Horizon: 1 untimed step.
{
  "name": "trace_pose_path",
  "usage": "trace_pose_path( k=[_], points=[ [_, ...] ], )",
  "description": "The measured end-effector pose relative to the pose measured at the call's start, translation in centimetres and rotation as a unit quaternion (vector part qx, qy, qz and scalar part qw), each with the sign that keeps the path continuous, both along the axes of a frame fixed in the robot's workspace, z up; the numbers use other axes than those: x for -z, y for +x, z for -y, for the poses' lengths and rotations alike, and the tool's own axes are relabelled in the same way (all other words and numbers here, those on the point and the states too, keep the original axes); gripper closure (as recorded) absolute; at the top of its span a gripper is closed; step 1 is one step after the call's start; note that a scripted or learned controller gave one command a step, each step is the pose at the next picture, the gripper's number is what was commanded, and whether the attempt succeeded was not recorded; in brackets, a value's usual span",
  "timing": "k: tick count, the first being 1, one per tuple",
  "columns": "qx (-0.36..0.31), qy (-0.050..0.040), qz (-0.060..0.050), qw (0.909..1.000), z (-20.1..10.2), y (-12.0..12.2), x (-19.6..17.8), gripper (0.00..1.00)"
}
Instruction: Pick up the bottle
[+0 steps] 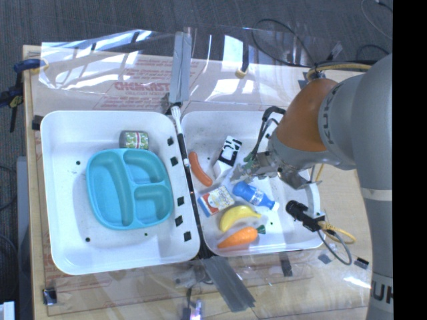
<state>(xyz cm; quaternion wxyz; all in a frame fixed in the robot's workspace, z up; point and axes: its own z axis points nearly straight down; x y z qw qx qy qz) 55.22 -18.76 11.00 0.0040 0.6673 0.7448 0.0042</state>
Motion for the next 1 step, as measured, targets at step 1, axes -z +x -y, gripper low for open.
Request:
trace_pose_path(
  k=[1],
  points=[
    [0.014,-0.0001,-0.006,0.9999,-6.53,1.47,-9.72,1.0]
  ],
)
